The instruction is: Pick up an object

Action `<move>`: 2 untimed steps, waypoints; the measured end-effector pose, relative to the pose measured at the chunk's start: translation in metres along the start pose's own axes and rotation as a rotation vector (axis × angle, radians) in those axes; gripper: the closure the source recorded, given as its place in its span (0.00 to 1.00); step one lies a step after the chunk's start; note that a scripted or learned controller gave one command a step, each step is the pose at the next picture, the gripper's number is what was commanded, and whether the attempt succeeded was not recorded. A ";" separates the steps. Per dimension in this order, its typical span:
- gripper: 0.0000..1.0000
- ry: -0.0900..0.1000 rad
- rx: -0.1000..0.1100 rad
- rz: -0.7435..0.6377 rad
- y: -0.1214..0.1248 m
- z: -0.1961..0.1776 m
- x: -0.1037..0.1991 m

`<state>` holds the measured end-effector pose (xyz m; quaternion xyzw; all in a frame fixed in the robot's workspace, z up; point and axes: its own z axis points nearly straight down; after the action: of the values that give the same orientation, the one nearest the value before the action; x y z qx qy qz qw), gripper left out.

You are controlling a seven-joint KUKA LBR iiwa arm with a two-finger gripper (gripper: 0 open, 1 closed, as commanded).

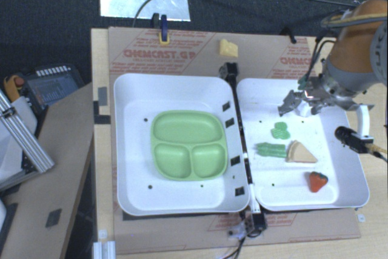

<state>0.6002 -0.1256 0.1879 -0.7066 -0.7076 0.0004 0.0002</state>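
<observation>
White plastic bins are sitting side by side on the surface (103, 148), the left bin (130, 130) holding a green divided plate (188, 144). The right bin (345, 191) is carrying four small things: a green round piece (279, 129), a green elongated piece (271, 150) touching a tan wedge (300, 153), and a red strawberry-like piece (317, 181) nearer the front corner. What the green pieces really are is too small to tell. The grey and orange arm (357, 39) is reaching in from the right, cut off by the picture's edge. Its jaws (297, 101) are hanging over the back part of the right bin, apart from the green round piece; they are blurred, so I cannot tell how wide they are standing, and nothing is visibly gripped between them.
</observation>
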 end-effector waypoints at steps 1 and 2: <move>0.00 0.001 0.001 -0.001 0.001 0.044 0.007; 0.00 0.001 0.002 0.000 0.000 0.096 0.008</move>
<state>0.6004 -0.1180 0.0914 -0.7068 -0.7074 0.0007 0.0012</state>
